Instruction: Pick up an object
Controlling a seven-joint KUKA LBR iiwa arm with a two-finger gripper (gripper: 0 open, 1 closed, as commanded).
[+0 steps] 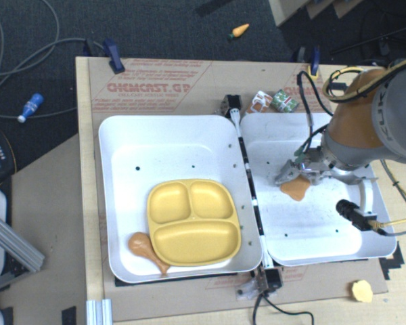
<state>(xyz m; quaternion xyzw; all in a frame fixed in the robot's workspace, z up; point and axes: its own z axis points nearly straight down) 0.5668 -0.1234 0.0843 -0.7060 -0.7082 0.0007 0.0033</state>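
A small orange-brown lump [295, 189] lies in the middle of the right bin [311, 246]. My gripper [296, 175] hangs directly over its upper edge, touching or nearly touching it, and the wrist hides the contact. In the left bin [122, 154] a yellow divided plate [193, 222] rests near the front. An orange-brown drumstick-shaped toy [145, 248] lies against the plate's front left corner.
Two small packets [272, 101] lie on the cardboard just behind the right bin. A yellow piece [361, 290] sits on the bench at the front right. The raised rims between the bins [247, 181] run down the middle.
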